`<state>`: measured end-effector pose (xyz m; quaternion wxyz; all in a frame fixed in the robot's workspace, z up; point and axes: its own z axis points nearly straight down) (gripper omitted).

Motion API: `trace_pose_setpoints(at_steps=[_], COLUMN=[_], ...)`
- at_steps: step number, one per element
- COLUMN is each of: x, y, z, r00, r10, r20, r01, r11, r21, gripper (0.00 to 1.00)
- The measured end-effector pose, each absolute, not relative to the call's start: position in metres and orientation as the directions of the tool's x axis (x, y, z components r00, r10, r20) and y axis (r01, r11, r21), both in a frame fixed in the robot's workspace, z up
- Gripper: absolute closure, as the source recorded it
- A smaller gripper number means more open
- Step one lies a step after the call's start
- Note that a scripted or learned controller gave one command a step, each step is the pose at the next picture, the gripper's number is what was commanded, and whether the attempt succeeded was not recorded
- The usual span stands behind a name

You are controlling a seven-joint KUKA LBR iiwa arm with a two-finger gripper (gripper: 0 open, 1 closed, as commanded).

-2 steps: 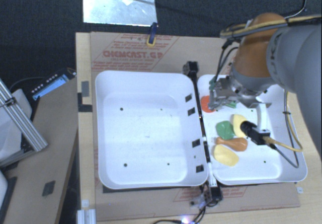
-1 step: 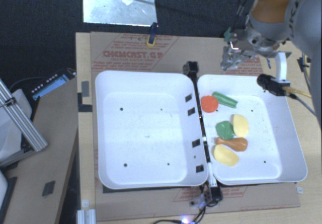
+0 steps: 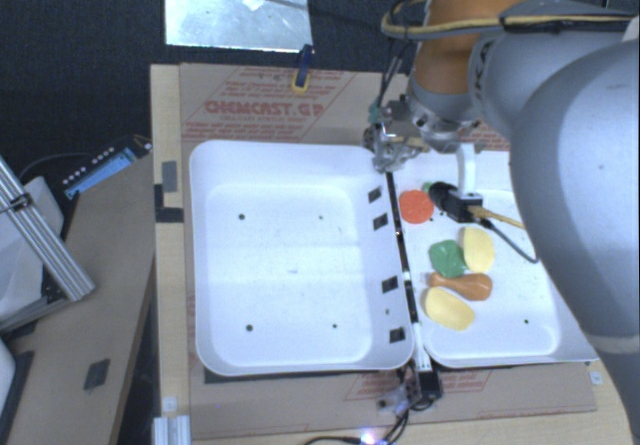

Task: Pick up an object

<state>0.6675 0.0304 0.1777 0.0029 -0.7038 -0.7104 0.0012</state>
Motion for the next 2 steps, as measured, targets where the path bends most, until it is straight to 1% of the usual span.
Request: trace_pose_setpoints(at_steps=[1, 2], x=[0.670, 0.651], y=[0.064, 0.079], z=[0.368, 0.225], r00=[-0.009, -0.005], r10=[1.000, 1.000], r20=[0.002, 0.000], r01=[1.000, 1.000], r11=[0.009, 0.005], r21=[0.019, -0.012], gripper=[1.00, 1.00])
